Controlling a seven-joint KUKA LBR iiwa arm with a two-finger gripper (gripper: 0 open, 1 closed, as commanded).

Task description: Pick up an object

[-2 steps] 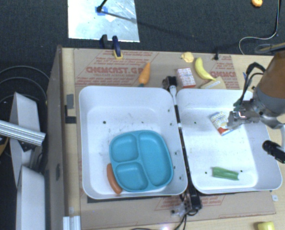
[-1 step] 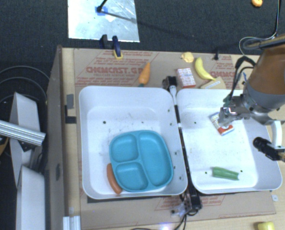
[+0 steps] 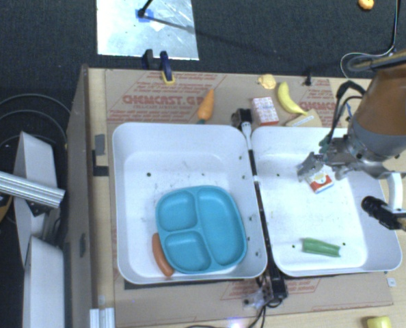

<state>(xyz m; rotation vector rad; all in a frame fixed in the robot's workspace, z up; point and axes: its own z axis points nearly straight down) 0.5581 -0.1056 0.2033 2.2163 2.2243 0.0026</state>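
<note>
The table [image 3: 189,87] carries two white bins side by side. The left bin [image 3: 131,176] holds a blue divided plate [image 3: 199,227] near its front edge, with an orange sausage [image 3: 161,255] just beside the plate's front-left corner. In the right bin [image 3: 377,258], the gripper [image 3: 316,169] hangs near the back edge, directly over a small red-and-white carton [image 3: 320,183]; whether it is apart or together I cannot tell. A green bean pod [image 3: 321,247] lies toward the front edge, its long axis along that edge.

I see a small red-and-white carton [image 3: 320,182] lying tilted in the right bin [image 3: 367,251], right of frame centre, and a green pod [image 3: 321,247] flat at lower right.
</note>
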